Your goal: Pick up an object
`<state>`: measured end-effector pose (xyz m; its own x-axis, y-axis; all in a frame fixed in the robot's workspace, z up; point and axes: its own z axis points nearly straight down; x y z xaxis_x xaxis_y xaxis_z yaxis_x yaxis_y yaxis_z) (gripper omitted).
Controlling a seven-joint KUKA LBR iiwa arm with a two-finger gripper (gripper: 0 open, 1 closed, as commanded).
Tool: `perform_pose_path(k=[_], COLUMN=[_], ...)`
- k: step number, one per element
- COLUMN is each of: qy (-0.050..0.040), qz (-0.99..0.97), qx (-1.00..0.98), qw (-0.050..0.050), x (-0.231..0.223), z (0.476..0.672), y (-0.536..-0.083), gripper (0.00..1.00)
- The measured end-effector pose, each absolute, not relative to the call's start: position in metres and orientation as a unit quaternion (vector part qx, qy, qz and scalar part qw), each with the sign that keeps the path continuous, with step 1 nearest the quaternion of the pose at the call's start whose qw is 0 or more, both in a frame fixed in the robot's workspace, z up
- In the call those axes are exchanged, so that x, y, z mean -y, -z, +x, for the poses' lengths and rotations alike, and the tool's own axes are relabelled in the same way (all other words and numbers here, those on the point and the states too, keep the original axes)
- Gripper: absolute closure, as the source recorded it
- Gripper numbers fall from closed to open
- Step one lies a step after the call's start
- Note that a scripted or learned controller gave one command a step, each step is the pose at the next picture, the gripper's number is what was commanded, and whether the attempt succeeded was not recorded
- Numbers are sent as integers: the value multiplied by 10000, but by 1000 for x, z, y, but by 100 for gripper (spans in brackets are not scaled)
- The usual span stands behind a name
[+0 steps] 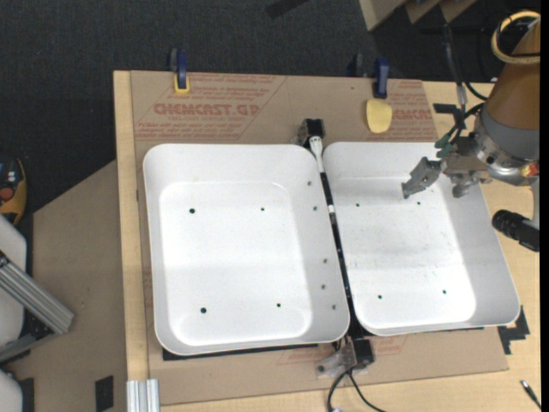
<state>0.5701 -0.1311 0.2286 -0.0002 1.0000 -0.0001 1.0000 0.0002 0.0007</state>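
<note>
- The arm (515,101) reaches in from the right, its orange band above the grey wrist, over the upper part of the right bin (480,307).
- The gripper (439,178) hangs above that bin's upper right area; one of its fingers (419,178) is a dark grey piece pointing down and to the left, another sits near the bin's right rim. They stand spread apart, with nothing between them.
- A small yellow object (378,115) lies on the brown surface (257,101) just behind the right bin, outside it, beside a blue clamp (381,75).
- The left bin (159,256) sits just beside the right one, a black strip between them.
</note>
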Motion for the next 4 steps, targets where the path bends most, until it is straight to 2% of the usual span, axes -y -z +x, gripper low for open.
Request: perform_pose_path(k=[1, 2, 3, 4], qy=[-10, -43, 17, -73], qz=[7069, 7058, 7045, 7049], qx=[-7073, -7084, -7097, -7092], qw=[18, 62, -45, 57], x=[131, 114, 39, -3], z=[571, 580, 563, 543], y=[-240, -349, -276, -418], gripper=[100, 100, 100, 100])
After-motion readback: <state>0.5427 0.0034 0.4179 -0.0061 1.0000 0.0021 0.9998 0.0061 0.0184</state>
